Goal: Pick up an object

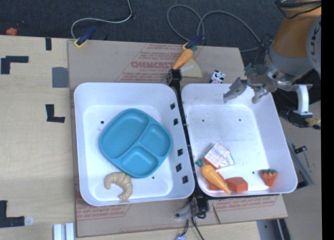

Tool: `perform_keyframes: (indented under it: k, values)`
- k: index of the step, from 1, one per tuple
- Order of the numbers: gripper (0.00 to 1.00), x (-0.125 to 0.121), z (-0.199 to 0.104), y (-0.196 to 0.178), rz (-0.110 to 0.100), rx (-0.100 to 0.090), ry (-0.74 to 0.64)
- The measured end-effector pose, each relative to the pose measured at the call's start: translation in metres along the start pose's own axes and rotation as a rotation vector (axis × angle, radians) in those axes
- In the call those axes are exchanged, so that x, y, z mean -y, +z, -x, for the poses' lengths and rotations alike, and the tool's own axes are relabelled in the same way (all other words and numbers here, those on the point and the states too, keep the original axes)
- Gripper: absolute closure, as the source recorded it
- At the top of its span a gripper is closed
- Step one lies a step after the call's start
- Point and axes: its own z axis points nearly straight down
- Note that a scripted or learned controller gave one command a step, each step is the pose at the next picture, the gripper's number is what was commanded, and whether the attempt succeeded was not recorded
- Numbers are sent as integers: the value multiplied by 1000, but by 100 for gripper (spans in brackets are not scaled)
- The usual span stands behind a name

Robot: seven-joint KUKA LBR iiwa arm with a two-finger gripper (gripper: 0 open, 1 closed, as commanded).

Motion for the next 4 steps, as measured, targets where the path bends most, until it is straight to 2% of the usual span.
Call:
perform_keyframes:
  k: [1, 2, 3, 4]
  values:
    - [0, 25, -22, 149, 3, -1, -1]
    - [0, -31, -52, 150, 5, 0, -2]
    - [0, -54, -47, 150, 3, 0, -1]
    - [0, -41, -46, 150, 3, 1, 0]
